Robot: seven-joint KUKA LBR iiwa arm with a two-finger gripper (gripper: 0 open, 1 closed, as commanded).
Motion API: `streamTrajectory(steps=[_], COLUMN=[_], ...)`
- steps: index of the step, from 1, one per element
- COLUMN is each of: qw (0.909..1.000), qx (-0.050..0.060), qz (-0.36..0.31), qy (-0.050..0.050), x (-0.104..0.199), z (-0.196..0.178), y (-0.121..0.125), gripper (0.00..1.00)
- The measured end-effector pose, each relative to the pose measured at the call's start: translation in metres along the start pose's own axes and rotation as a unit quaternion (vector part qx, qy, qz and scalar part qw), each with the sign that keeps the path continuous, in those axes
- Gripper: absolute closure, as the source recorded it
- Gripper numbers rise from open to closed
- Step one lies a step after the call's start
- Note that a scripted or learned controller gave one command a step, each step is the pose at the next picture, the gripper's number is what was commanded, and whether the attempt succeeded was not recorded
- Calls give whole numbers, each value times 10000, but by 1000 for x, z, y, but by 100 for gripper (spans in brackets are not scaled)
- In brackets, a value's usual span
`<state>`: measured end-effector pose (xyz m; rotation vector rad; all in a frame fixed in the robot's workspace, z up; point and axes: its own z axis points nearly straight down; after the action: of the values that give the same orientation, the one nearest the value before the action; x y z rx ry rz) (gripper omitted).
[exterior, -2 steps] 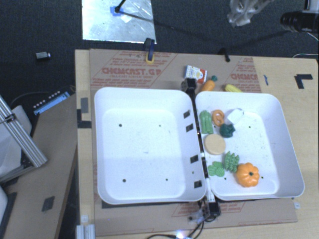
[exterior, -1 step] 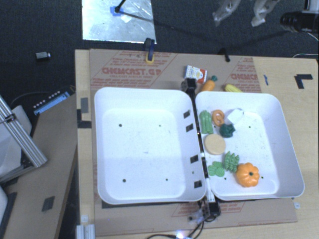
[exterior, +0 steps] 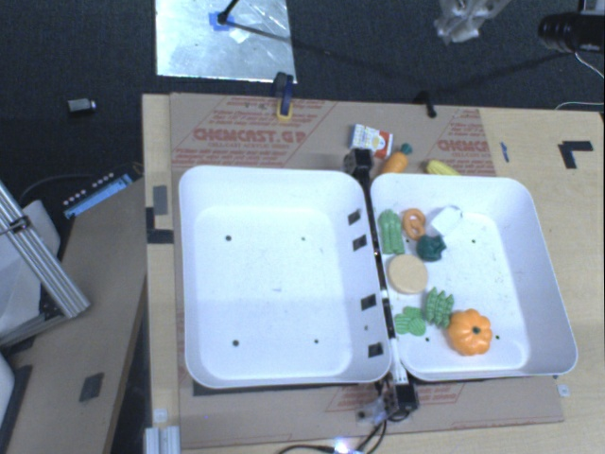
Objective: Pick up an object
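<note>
Brown cardboard bench [exterior: 236, 126] bearing two white bins, toys gathered in the right one.

Left bin [exterior: 274, 272] and right bin [exterior: 529, 253] touch along a clipped seam. Gripper [exterior: 468, 12] hangs high above the far edge, blurred; cannot tell its finger state. Right bin holds an orange pumpkin [exterior: 470, 332], a tan disc [exterior: 408, 274], and green pieces [exterior: 390, 232] nearby.

We see the gripper [exterior: 465, 28] at the top right of the camera view, raised high above the bench, blurred and pale grey. It hangs pointing downward and slightly left. We can't make out its finger state.
</note>
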<state>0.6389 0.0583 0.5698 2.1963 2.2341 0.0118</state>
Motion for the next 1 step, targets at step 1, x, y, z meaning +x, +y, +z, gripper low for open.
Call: streamTrajectory(steps=[1], qw=[10000], qx=[5], qz=[-7], qy=[-1], x=[0], z=[1], y=[0], gripper=[0])
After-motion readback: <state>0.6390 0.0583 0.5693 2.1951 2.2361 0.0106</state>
